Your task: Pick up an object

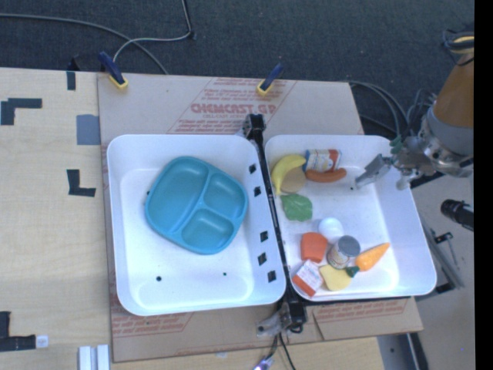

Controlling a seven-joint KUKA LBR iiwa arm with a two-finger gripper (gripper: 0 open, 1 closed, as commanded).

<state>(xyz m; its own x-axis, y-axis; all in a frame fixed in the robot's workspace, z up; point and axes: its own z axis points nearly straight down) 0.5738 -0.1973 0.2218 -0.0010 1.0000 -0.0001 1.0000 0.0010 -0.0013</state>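
Observation:
The right bin (pixel 404 230) holds several toy foods. A yellow banana (pixel 286 169), a small can with a red label (pixel 322 159) and a red sausage (pixel 326 176) lie at its far end. A green leafy piece (pixel 296 206) and a white ball (pixel 330 226) lie mid-bin. At the near end are an orange block (pixel 313 247), a silver can (pixel 344 250), a carrot (pixel 373 257), a yellow wedge (pixel 336 277) and a red-and-white packet (pixel 306 278). My gripper (pixel 385 177) hangs over the bin's far right part, open, with nothing between its fingers, right of the sausage.
The left bin (pixel 131 237) holds a blue divided plate (pixel 196 204). Both bins rest on a cardboard sheet (pixel 223 106) clamped at the back. Cables run behind the bench and by the arm's wrist.

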